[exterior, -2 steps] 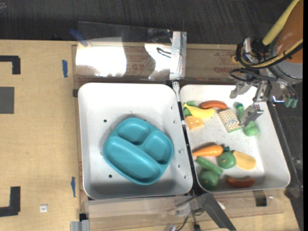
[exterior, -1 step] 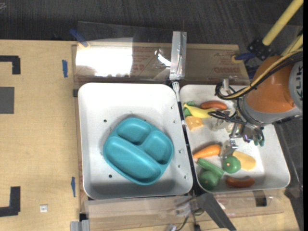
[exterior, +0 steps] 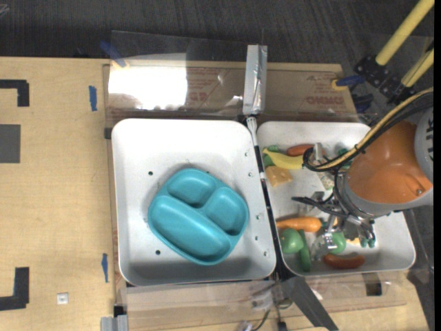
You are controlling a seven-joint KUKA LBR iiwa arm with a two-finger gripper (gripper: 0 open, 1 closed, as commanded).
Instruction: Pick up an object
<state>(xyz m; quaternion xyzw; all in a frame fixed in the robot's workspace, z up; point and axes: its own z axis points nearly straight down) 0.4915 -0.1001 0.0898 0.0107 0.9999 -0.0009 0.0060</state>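
- arm (exterior: 393, 167): grey, with an orange band above the wrist, reaching in from the right and hanging low over the right bin (exterior: 403, 243).
- gripper (exterior: 335, 238): down among the toys near the bin's front; whether it is spread, closed or holding anything cannot be told, since the wrist and cables cover it.
- candidate objects, all in the right bin: an orange carrot-like piece (exterior: 298, 223) just left of the gripper, a green piece (exterior: 293, 242) below it, a red piece (exterior: 342, 260) by the front wall, a yellow banana (exterior: 281, 160) and a pale orange wedge (exterior: 278, 176) toward the back.
- handling, as a judgement: these look like small moulded toy foods, probably light, stiff and smooth, so likely to slip or roll; a hold across the narrow middle of a long piece seems safest.
- left bin (exterior: 134, 150): carries a teal divided tray (exterior: 198, 214), well apart from the gripper.
- room to move: the pieces lie close together, some touching, near the divider wall (exterior: 265, 205) and the front wall, so side approach is tight; straight up is open.
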